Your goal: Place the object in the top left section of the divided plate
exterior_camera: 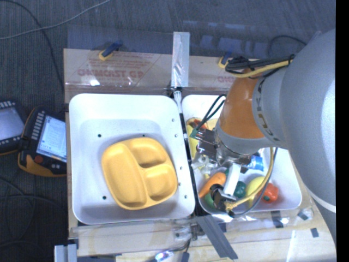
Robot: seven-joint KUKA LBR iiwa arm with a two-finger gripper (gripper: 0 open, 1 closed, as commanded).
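With the jaws down among the toys (211, 183) in the right bin (284, 174), their opening impossible to tell, close on one toy only, then lift vertically clear before crossing to the divided plate (122, 173) in the left bin (87, 146).

We see 2 white bins, left (76, 146) & right (293, 192), side by side on a brown board (125, 72) w/ clear tape. A silver strip (180, 59) stands btwn them at the far edge. A clamp (110, 50) grips that edge. A lit-screen pendant (46, 143) lies on dark carpet (32, 212).
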